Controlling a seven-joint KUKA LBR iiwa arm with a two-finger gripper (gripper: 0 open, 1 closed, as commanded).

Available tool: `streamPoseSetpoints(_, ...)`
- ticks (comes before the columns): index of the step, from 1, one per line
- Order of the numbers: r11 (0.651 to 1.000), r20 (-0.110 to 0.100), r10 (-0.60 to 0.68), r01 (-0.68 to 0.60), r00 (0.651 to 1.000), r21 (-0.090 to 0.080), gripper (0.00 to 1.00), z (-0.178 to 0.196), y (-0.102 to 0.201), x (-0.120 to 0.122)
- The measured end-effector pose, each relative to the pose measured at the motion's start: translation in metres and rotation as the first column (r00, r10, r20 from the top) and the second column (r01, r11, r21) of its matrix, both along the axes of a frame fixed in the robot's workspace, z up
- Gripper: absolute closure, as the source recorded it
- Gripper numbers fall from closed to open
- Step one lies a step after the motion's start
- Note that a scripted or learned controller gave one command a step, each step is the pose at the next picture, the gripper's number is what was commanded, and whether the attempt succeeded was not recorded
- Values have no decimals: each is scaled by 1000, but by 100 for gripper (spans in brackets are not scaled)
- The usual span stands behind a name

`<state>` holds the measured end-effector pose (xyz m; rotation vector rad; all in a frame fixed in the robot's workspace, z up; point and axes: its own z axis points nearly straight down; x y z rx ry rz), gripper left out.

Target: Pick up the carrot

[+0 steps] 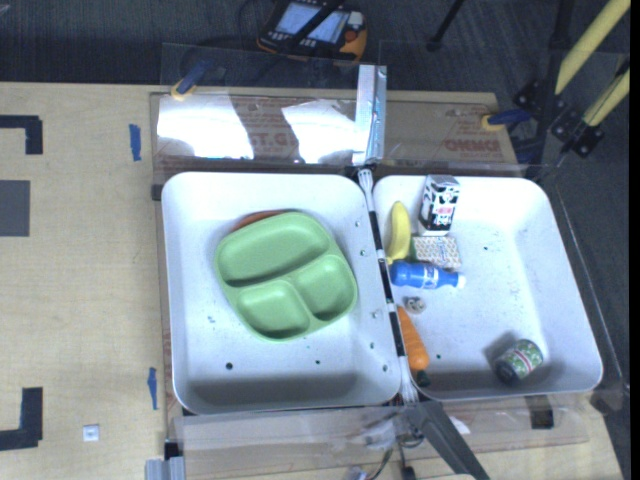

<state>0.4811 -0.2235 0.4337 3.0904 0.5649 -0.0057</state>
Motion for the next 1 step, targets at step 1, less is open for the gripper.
streamPoseSetpoints(1,992,-3,-127,127,992,3,0,-242,2,-2)
